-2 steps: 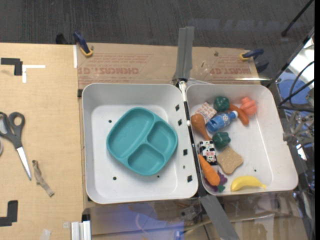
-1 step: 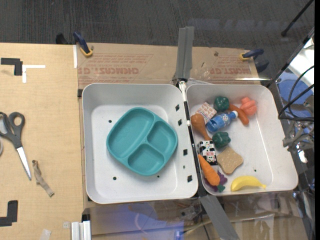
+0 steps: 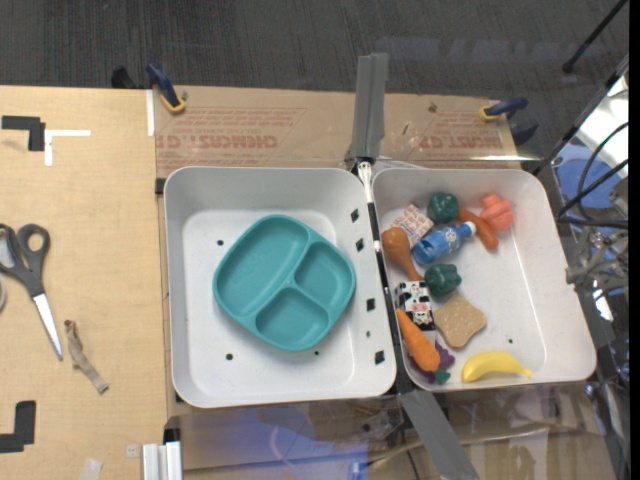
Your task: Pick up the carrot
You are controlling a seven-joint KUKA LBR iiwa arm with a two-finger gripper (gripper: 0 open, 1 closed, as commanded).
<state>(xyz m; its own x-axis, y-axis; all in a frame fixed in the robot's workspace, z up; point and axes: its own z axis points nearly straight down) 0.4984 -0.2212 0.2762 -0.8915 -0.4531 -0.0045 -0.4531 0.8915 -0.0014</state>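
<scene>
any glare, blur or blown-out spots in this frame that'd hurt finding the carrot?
Camera view: lighting is even and focus is sharp across both bins; the carrot by the right bin's left wall reads cleanly orange, with soft shadows only. Camera view: overexposed white patch at the far right edge, outside the bins. Camera view: bluish reflections below the bins' front edge, and the teal plate shows no glare.

Teal plate (image 3: pixel 285 282), white bins (image 3: pixel 190 368), orange carrot (image 3: pixel 417 342), yellow banana (image 3: pixel 494 367), black-and-white cow-patterned carton (image 3: pixel 415 302) — blue bottle (image 3: pixel 443 241)
</scene>
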